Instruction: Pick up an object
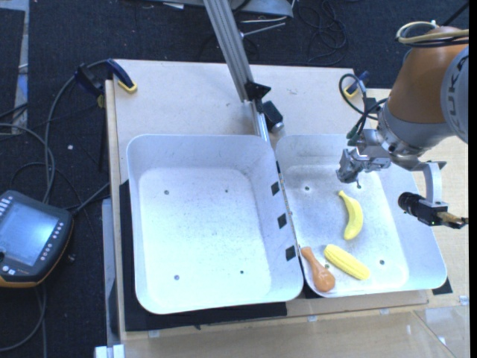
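Observation:
In the right bin [402,274] lie a yellow banana [352,215], a yellow corn cob [346,262] and an orange carrot [318,270]. The banana rests near the bin's middle; the corn and carrot sit by its front edge. My gripper [349,171] hangs over the back part of the right bin, a short way above and behind the banana's upper tip. Nothing shows between its fingers, and their spread is too small to read.
The left bin [149,162] stands beside the right one, their rims meeting at a ridge with black clips [282,218]. A slanted metal pole [231,43] rises behind the bins. A teach pendant [30,237] lies on the floor at left.

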### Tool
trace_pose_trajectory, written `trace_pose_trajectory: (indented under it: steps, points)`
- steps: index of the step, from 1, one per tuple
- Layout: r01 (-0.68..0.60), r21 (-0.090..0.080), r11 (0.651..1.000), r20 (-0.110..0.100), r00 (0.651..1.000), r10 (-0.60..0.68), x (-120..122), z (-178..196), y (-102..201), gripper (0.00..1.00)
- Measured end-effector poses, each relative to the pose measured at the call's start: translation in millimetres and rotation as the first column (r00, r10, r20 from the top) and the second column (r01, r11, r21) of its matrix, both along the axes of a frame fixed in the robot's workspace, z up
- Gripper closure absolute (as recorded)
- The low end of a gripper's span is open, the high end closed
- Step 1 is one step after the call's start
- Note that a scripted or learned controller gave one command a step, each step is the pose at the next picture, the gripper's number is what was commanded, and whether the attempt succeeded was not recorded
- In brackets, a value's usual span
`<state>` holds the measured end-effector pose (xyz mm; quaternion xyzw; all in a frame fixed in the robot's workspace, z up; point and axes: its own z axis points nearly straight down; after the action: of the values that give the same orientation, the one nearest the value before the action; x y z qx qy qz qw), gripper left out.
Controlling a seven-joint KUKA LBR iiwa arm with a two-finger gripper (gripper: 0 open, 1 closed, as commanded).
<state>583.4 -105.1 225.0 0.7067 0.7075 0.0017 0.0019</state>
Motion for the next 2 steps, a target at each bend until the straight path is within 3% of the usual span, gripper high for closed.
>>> trace_pose_trajectory:
  steps: [1,2]
  points:
    - [0.001,0.000,1.000,-0.003,1.000,-0.001,0.5,25.3,0.0,1.00]
    - [-0.004,0.001,1.000,-0.005,1.000,0.004,2.4,30.7,58.6,1.00]
